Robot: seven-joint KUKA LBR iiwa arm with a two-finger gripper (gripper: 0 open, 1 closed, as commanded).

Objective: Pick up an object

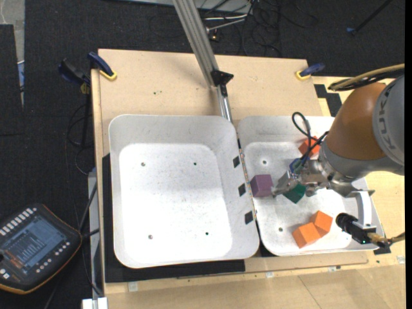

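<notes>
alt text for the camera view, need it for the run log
A grey and orange arm reaches from the right into the right bin, its gripper low over a green block beside a purple cube. Two orange blocks lie nearer the front.

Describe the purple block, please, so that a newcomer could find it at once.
Look at the right bin of the two white ones. Near its left wall, just left of the gripper, sits the purple block. It is the sole purple item; the green block beside it and the orange blocks differ in colour.
</notes>
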